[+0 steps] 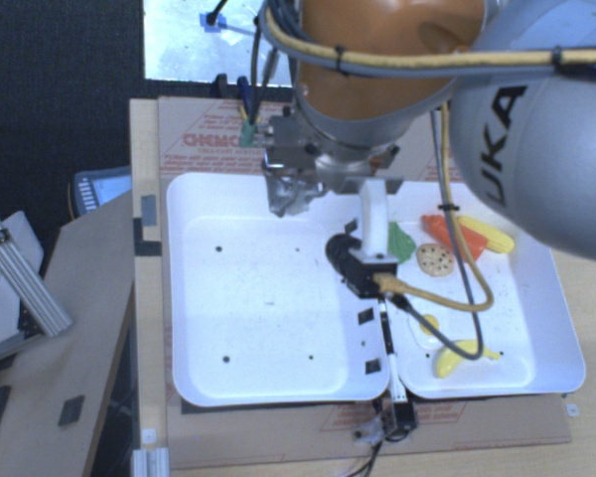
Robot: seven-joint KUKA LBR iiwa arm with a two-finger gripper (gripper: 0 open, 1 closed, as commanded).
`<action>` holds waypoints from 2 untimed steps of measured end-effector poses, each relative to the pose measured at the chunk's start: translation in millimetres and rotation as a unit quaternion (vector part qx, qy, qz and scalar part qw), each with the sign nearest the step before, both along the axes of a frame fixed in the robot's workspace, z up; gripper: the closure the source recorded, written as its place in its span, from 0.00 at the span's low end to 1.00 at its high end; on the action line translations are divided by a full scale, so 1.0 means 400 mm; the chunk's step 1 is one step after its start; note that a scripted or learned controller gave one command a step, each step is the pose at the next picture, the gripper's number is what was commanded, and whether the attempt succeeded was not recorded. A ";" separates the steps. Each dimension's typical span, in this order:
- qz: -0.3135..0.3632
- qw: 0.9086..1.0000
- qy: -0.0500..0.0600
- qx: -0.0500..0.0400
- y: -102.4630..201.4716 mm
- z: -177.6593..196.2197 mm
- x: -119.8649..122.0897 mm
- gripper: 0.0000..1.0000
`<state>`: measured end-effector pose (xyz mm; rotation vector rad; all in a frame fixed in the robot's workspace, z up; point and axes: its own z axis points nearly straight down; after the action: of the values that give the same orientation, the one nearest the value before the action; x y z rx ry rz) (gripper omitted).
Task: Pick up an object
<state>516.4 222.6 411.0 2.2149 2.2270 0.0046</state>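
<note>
Looking down on the bench: two shallow white bins side by side on a cardboard sheet (219, 132) w/ red print. Left bin (194, 266) shows just a few small dark specks on its floor. Right bin (546, 316) has the objs, all loose: a green piece (401, 241) near the divider, a round tan cookie-like disc (435, 259) just right of it, an orange carrot-like piece (447, 233) touching a yellow piece (487, 236) toward the bin's back, and a yellow banana-like obj (451, 363) near the front edge. A paler yellow bit sits between disc and banana, too small to tell what.

In the way: a yellow cable (447, 304) loops from the tool down across the right bin, passing beside the disc; a thin dark cable (462, 345) trails over the bin floor to the banana area. A black fitting (353, 264) and white upright post (374, 217) sit over the divider between bins, partly covering the green piece. Strip of black marks runs along the divider toward the front.

Arm: comes in from right, big grey link w/ lettering across upper right, orange band (387, 23) top centre, wrist pointing down. Gripper (290, 199) hangs over the back edge of the left bin, well apart from the objs. Fingers blurred and seen end-on — can't tell if wide or narrow; nothing visible between them.
</note>
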 end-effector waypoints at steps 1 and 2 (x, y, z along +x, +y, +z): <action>0.001 1.000 -0.004 0.003 0.031 0.311 -0.078 1.00; 0.002 1.000 -0.001 0.001 0.030 0.322 -0.075 1.00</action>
<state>486.6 234.6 539.9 2.2101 2.2321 0.0081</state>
